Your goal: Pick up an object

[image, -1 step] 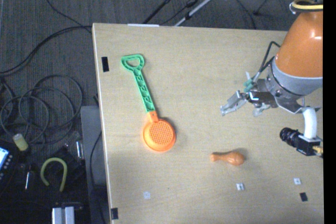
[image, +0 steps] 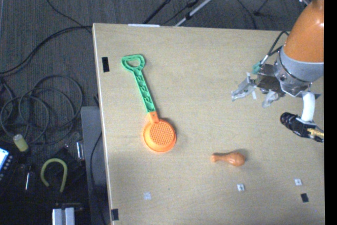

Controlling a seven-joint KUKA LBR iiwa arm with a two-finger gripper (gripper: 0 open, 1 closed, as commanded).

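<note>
On tan bench [image: 210, 60] w/ orange strainer [image: 159, 135], claw [image: 253, 93] hangs w/ prongs apart; cables [image: 42, 97] on carpet.

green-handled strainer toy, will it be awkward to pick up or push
Probably awkward. The strainer toy lies flat on the bench, so its thin green handle gives the gripper little height to close on. Its orange round head looks heavier than the handle, so a handle-end grasp may let it droop or swing. Pushed at one end, it would likely pivot.
</note>
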